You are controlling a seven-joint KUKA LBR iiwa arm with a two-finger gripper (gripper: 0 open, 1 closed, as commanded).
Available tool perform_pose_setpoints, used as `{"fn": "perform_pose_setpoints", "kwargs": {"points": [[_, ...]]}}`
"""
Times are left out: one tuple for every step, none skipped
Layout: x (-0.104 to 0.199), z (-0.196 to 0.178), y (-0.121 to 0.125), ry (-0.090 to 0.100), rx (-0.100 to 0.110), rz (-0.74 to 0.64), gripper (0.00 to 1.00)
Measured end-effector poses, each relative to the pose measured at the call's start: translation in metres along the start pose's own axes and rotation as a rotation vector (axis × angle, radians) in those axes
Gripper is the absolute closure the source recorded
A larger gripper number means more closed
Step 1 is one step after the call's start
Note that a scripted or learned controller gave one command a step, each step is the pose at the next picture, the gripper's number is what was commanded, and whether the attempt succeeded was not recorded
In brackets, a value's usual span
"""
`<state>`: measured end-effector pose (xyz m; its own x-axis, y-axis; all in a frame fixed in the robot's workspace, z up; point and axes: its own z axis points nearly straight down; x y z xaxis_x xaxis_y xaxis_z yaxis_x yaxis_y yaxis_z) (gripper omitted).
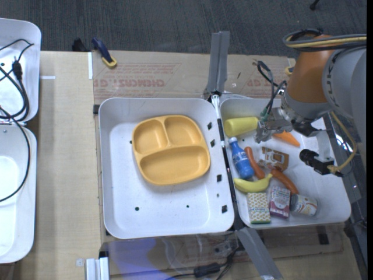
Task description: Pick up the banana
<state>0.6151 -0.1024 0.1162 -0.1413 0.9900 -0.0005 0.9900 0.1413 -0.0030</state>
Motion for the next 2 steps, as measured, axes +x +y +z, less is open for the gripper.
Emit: {"fn": "perform_pose_setpoints", "kwargs": {"points": [[0.0,0.0,0.0,0.0,0.0,0.0,0.0],[-0.002,0.03,0.037,0.002,0.025,0.117,0.0]]}}
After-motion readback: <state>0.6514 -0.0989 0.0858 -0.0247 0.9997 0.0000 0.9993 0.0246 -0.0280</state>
